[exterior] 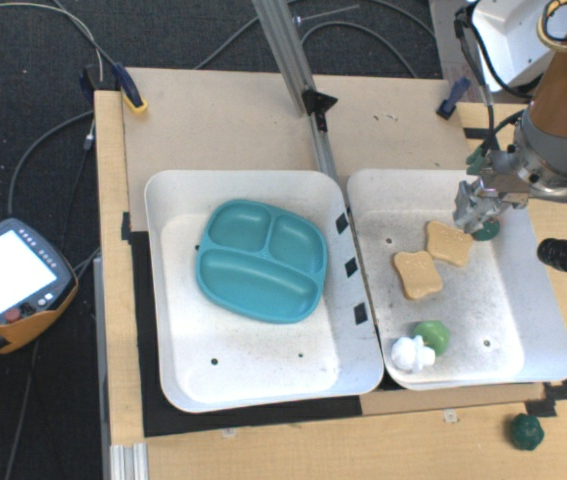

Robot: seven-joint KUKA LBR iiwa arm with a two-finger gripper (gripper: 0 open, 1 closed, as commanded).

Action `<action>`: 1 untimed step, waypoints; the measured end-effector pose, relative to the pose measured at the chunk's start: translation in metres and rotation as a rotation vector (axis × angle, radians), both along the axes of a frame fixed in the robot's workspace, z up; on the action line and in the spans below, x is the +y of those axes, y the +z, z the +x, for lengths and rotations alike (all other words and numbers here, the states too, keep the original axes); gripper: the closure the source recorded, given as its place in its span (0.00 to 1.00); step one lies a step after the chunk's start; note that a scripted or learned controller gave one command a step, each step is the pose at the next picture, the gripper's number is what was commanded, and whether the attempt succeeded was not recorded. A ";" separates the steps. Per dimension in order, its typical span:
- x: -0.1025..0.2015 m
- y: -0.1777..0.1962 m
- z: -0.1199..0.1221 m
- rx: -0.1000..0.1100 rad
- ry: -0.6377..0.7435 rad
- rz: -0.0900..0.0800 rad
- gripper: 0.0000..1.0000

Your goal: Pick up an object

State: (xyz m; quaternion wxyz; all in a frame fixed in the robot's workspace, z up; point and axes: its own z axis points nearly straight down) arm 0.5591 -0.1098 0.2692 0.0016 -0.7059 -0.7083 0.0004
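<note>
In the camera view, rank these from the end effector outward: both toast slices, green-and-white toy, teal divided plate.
From the end effector:
1. Upper tan toast slice, just beside it.
2. Lower tan toast slice, right bin's middle.
3. Green-and-white toy, near edge.
4. Teal divided plate, left bin.

1. The arm [563, 98] reaches in from the right, its orange band above a grey wrist.
2. The gripper [476, 211] hangs low at the wrist's left, pointing downward.

bench [223, 118] bears two bins [253, 383], green ball [526, 431]
</note>
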 end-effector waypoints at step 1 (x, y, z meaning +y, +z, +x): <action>0.052 0.001 -0.006 -0.001 0.003 0.001 1.00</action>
